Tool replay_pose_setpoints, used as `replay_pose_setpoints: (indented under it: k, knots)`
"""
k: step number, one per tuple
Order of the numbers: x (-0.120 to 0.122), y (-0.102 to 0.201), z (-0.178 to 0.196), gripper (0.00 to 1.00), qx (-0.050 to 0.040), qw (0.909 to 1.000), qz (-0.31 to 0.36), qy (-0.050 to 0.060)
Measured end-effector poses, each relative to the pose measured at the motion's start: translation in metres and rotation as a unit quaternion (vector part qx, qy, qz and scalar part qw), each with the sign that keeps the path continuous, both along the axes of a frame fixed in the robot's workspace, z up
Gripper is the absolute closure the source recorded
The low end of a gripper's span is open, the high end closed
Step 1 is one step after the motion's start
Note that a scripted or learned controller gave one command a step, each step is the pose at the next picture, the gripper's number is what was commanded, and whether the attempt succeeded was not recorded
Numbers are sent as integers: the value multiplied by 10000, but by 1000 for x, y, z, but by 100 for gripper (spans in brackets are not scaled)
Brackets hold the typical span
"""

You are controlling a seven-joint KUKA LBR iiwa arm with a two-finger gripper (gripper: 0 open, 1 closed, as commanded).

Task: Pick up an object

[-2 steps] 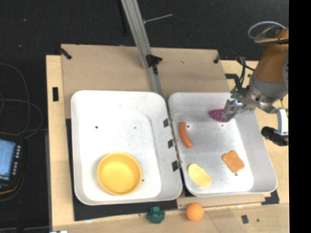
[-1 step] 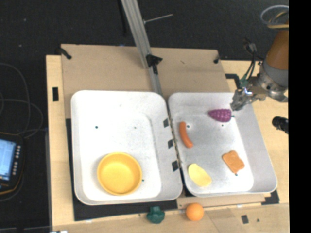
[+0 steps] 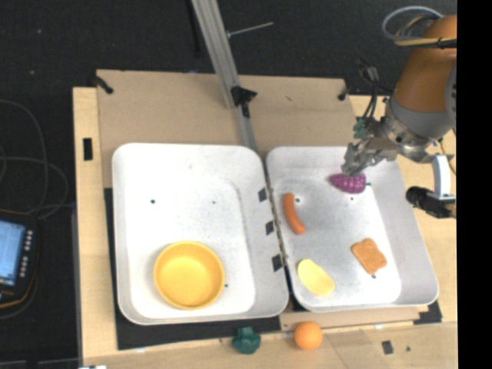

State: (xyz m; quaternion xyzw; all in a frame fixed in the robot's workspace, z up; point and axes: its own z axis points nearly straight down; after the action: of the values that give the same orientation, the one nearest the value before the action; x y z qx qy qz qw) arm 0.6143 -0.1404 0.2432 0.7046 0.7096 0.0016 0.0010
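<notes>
Camera view, right side of the frame: the right bin (image 3: 400,283) bears purple grapes (image 3: 348,182) near its upper edge; the gripper (image 3: 355,164) sits directly atop them, touching. Its grip state cannot be made out.

we see the arm (image 3: 421,91) coming in from the right edge, orange band up top, grey wrist below it angled down and to the left. the gripper (image 3: 355,165) hangs low at the end of the wrist, pointing downward; we can't make out its finger spacing from this slant.
</notes>
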Motion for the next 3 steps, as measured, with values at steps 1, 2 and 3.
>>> replay_pose_setpoints:
  k: [1, 2, 3]
  knots:
    - [-2, 59, 10, 100, 7, 10000, 6, 8]
    - [-1, 106, 17, 100, 3, 10000, 3, 2]
    - [3, 161, 19, 100, 4, 10000, 4, 10]
